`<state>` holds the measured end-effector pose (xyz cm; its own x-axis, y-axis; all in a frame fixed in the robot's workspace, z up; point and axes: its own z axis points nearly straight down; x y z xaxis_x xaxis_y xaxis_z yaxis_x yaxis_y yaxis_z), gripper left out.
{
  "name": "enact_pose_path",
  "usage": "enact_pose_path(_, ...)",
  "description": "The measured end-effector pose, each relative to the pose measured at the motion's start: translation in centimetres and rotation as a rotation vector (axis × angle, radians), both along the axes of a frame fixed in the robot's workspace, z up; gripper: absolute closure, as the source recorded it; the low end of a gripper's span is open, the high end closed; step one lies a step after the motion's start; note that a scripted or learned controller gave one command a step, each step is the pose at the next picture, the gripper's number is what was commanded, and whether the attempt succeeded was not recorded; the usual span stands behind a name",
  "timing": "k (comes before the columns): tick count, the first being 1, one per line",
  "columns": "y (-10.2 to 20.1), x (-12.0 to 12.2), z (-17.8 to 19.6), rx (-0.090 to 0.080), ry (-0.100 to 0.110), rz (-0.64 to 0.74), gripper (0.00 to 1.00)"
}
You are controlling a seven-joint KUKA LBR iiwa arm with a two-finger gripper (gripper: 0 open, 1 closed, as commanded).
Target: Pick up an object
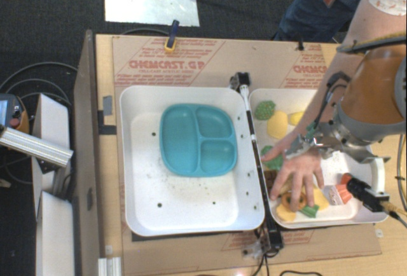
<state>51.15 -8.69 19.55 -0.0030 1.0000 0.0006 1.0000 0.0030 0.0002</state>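
The right bin (372, 217) holds a pile of toy food: a green bumpy piece (265, 109), a yellow lemon-like piece (278, 124), a small yellow piece (296, 118), an orange-red piece (345, 191), a white piece (332, 195) and a green piece (310, 210) on a yellow one (286, 213). A person's hand (299, 173) is spread over the food at the bin's near left. My gripper (317, 140) hangs above the middle of this bin, just behind the hand's wrist. Nothing visible is held by it.
A teal divided plate (197, 140) lies in the left bin (143, 198). The person's arm (346, 68) crosses in from the upper right over the right bin. A metal divider rail (253, 141) runs between the bins.
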Motion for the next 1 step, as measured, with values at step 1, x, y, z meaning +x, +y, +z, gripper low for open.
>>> enact_pose_path(1,0.40,3.46,-10.50,0.000,-0.001,0.002,0.00)
